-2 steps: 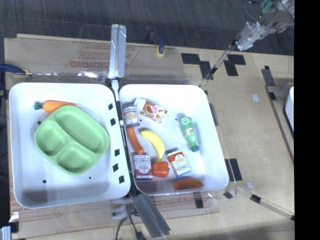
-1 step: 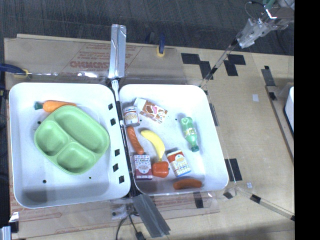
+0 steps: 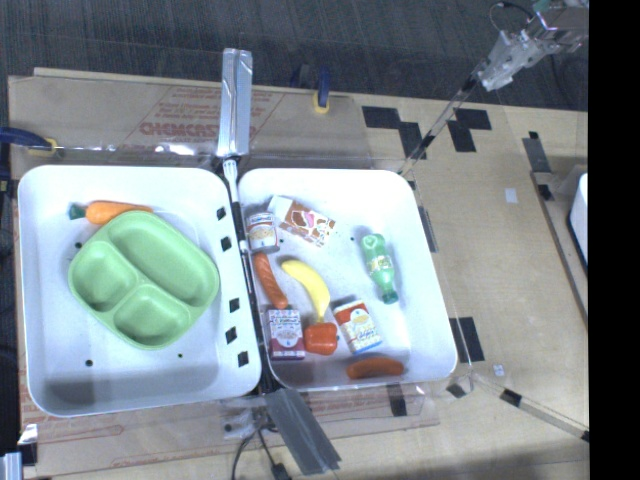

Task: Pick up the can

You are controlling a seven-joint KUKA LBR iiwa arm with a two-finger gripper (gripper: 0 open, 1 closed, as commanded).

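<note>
A small can [image 3: 261, 231] with a silvery top and a brown-and-white label stands in the right bin [image 3: 425, 268], close to its left wall near the back. A second can-like item [image 3: 357, 328] with an orange label lies tilted toward the front of the same bin. Around them lie a snack box [image 3: 305, 221], an orange sausage-shaped piece [image 3: 268, 280], a banana [image 3: 308, 286] and a green bottle [image 3: 379, 266].
Front of the right bin holds a red carton [image 3: 285, 333], a red tomato-like piece [image 3: 321, 338] and a brown sausage [image 3: 376, 369]. The left bin [image 3: 40, 368] holds a green divided plate [image 3: 145, 278] and a carrot [image 3: 115, 210]. A metal fixture with cables [image 3: 515, 53] hangs at top right.
</note>
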